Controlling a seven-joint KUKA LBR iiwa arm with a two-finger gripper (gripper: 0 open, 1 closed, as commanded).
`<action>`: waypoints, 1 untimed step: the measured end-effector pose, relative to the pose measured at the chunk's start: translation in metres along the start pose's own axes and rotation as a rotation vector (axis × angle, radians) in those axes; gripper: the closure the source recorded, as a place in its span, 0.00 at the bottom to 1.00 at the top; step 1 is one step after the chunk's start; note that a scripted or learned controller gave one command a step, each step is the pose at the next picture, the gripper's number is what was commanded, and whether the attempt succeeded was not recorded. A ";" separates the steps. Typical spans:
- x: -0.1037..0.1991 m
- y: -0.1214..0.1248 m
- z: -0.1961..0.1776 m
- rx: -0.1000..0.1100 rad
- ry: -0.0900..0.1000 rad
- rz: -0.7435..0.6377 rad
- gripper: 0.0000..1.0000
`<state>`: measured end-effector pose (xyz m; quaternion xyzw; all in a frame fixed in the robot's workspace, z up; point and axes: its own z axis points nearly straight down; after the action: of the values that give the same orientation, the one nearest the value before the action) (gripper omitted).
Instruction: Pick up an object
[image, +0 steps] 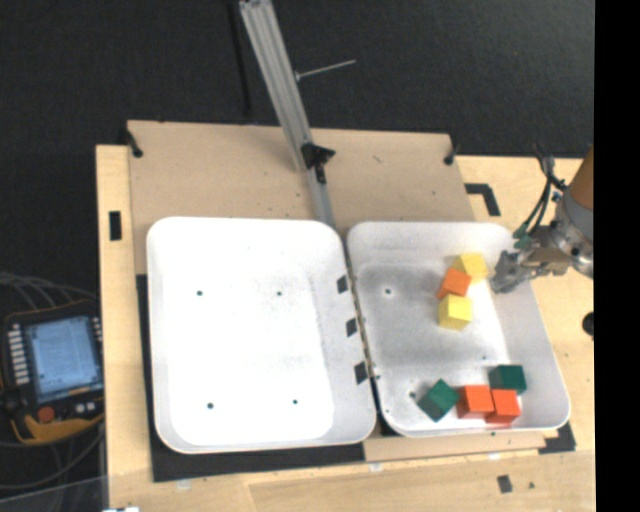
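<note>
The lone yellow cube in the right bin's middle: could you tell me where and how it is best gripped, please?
Grip the yellow cube across two opposite side faces, coming straight down from above. It sits apart from the orange cube, with bare bin floor around it, so the fingers probably have room on every side.

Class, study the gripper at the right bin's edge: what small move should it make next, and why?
Probably shift a little left and down toward the yellow cube. The gripper sits just right of it, holding nothing visible, and that cube is the nearest object in the right bin.
</note>
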<state>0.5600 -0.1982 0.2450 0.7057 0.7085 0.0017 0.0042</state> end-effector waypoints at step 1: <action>-0.001 0.001 -0.017 0.005 0.003 0.000 1.00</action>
<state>0.5610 -0.1990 0.2615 0.7057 0.7085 0.0010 0.0016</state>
